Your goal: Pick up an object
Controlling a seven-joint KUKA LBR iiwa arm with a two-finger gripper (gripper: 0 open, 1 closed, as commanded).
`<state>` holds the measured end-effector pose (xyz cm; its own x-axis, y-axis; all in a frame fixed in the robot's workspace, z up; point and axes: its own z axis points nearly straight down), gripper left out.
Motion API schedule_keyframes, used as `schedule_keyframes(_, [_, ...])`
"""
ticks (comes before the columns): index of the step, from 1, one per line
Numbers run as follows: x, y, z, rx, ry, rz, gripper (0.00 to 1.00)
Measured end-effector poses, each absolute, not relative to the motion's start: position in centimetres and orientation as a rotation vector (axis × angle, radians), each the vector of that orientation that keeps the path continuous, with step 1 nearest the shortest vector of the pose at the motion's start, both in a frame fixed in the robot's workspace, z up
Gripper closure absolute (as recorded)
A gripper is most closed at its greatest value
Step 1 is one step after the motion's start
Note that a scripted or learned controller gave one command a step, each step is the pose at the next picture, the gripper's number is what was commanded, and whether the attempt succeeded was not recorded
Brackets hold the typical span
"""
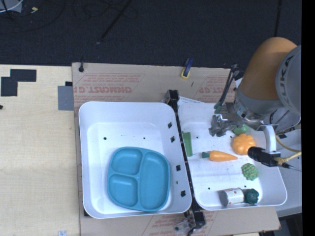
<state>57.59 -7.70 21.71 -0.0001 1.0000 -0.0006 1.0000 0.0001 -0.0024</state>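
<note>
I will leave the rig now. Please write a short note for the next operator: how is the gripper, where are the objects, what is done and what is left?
Gripper: low over the upper part of the right bin; nothing is seen held.
Right bin: carrot in the middle, orange fruit right of the gripper, green bumpy fruit below it, can and dark green item near the front wall, green stick along the left wall.
Left bin: blue divided plate.
Done: the arm has reached the bin.
Left: grasp one object and lift it.
</note>
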Motion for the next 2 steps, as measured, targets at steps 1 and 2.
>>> schedule_keyframes(1, [57.9, -6.8, 22.2, -2.22, -2.221, 0.001, 1.0])
schedule_keyframes(2, [57.6, -8.5, 23.1, -2.222, -2.22, 0.002, 1.0])
